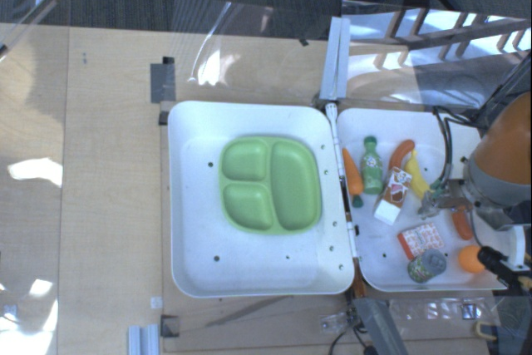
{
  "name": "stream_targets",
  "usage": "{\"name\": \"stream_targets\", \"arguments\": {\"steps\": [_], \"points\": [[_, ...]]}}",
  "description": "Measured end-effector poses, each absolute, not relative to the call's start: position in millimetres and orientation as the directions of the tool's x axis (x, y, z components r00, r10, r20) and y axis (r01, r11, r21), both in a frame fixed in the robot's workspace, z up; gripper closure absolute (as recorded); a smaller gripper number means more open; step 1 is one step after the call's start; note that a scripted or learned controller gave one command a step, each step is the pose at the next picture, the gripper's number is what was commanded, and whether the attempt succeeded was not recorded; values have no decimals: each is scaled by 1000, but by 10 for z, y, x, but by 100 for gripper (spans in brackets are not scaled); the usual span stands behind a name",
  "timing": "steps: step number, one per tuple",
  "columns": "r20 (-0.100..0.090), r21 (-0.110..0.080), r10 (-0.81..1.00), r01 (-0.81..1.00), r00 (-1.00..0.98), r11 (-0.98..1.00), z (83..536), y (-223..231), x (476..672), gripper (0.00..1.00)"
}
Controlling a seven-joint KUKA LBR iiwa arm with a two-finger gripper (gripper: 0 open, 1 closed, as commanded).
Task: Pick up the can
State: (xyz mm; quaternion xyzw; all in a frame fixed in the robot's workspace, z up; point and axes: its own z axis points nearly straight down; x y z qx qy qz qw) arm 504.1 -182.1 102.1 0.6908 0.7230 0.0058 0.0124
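**Camera view: stock of two bins on the worktop**

Left bin (191,262): a green divided plate (272,184) with three compartments is lying near its middle.

Right bin (378,278): the can (426,266) is lying on its side near the front edge, its label too blurred to read. Just behind it a red-and-white carton (421,239) is resting flat, print illegible. A small green bottle (371,166) is lying beside a carrot (352,176). A red-and-white packet (394,191), a red sausage-like piece (402,152) and a yellow item (416,174) are clustering mid-bin. An orange ball (471,258) is sitting right of the can.

Arm (503,166): it is reaching in from the right, over the right bin's far side. Claw (442,197): it is hanging well apart from the can; whether it is released or clenched cannot be told.
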Motion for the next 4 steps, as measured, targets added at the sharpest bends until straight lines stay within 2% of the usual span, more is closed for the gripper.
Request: {"name": "stream_targets", "arguments": {"steps": [1, 2, 3, 4], "points": [[-10, 25, 999, 999, -45, 46, 1021, -1821, 5040, 0], [-3, 15, 1000, 1000, 6, -6, 893, -1915, 4922, 0], [-4, 16, 999, 999, 33, -33, 896, -1627, 4921, 0], [-15, 11, 754, 754, -656, 657, 898, -1826, 4965, 0]]}}
